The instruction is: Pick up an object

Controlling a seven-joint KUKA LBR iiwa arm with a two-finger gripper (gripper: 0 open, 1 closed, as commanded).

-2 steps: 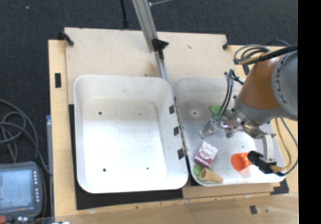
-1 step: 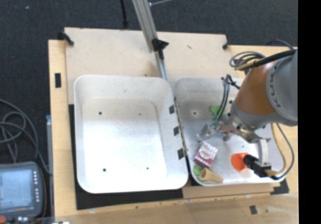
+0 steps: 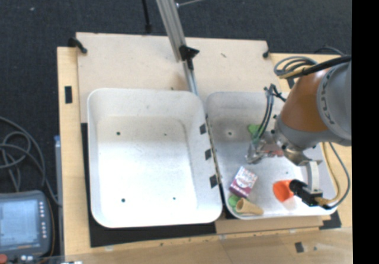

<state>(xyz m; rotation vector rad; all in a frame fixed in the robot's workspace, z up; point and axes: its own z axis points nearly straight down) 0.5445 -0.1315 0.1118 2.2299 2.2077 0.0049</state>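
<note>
Bins: two, shallow, white, rounded corners, speckled floors. Left bin [image 3: 148, 156]; right bin [image 3: 225, 115].

Right bin, objects counted:
- Box [image 3: 243, 182]: one, small carton, purple and white print, tilted, near middle of the floor.
- Cone [image 3: 249, 208]: one, tan, tapered, lying flat by the near rim, just near of the box.
- Green piece [image 3: 234, 202]: one, small, rounded, touching the cone's left end.
- Orange piece [image 3: 282, 190]: one, bright, blocky (shape partly hidden by a black part of the arm), right of the box.
- Green item [image 3: 254, 130]: one, mostly hidden behind cables, far of the gripper.

Gripper [image 3: 256, 154]: metal, low over the right bin's floor, just far of the box; whether released or clenched cannot be told.
</note>
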